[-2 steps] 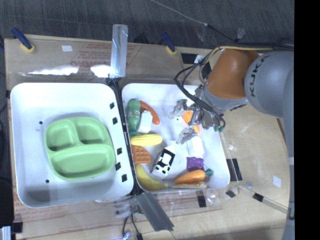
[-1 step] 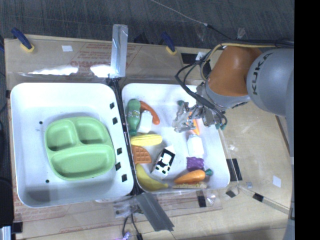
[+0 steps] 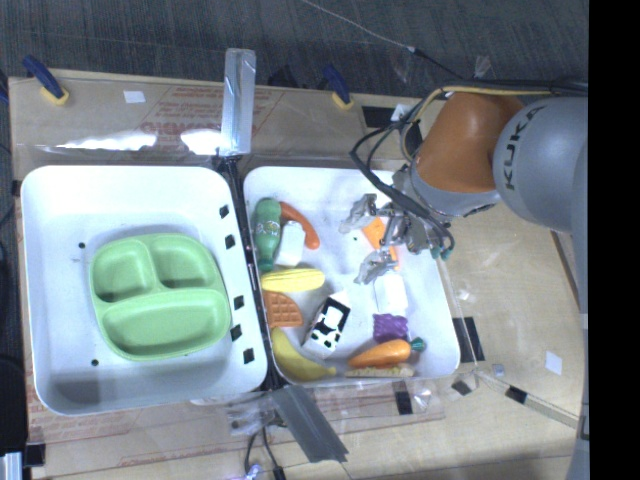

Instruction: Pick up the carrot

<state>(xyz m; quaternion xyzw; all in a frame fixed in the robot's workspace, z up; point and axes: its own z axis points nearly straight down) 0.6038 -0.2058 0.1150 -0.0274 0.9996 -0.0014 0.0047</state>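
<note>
the claw [image 3: 372, 238] hung over the upper middle of the right bin [image 3: 440, 313], fingers spread apart, one up near the bin's middle top, one lower, and between them sat an orange piece [image 3: 374, 232] that was too small and too covered to name. the carrot [image 3: 381, 353], orange with a green tip, lay well apart from it, low along the bin's near wall, just beside a purple piece [image 3: 391, 325] and right of the banana [image 3: 296, 360]. so this read as the approach step, nothing grasped yet. the next move looked to call for a shift down toward that near wall, lining up across the carrot's narrow body. the wrist and cables hid part of the bin floor, and the green plate [image 3: 158, 294] waited in the left bin [image 3: 40, 268].
</note>
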